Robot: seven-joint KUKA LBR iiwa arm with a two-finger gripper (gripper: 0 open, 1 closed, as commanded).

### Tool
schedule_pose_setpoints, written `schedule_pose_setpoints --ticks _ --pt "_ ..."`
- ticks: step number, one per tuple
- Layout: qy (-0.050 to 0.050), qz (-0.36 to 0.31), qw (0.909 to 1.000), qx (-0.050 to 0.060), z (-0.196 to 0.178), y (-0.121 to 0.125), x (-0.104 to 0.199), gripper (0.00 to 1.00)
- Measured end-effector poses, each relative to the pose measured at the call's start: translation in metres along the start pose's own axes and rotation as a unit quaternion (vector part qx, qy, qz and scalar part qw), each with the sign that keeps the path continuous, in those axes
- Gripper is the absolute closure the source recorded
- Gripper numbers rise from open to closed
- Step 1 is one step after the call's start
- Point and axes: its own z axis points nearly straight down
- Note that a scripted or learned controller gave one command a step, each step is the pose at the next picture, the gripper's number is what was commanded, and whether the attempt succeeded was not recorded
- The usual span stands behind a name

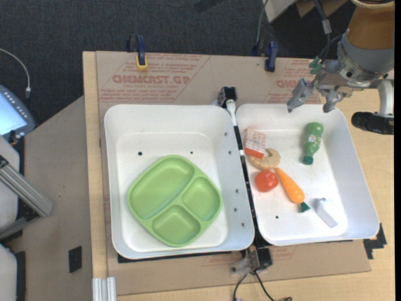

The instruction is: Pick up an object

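Note:
My gripper point(311, 101) hangs over the far edge of the right bin point(357, 187), fingers spread open with nothing between them. Below it in that bin lie a green bottle point(311, 142), a red and white packet point(255, 142), a tan ring-shaped pastry point(266, 160), a red tomato point(266, 181), an orange carrot point(291, 187) and a small grey and white piece point(324, 212). The bottle is the nearest thing to the gripper, a little toward the front of it.
The left bin point(119, 137) holds a green divided plate point(175, 199). A black hinge strip point(240, 162) runs between the bins. Two blue clamps point(141, 50) point(270, 55) grip the cardboard at the back edge.

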Motion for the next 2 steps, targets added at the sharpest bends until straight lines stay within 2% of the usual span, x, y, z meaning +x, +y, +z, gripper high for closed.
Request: schedule_pose_setpoints --ticks 1,2 --pt "-0.001 -0.001 1.0000 -0.006 -0.007 0.002 0.000 0.00" --pt "0.000 -0.001 1.0000 -0.004 0.036 -0.001 0.003 0.00"
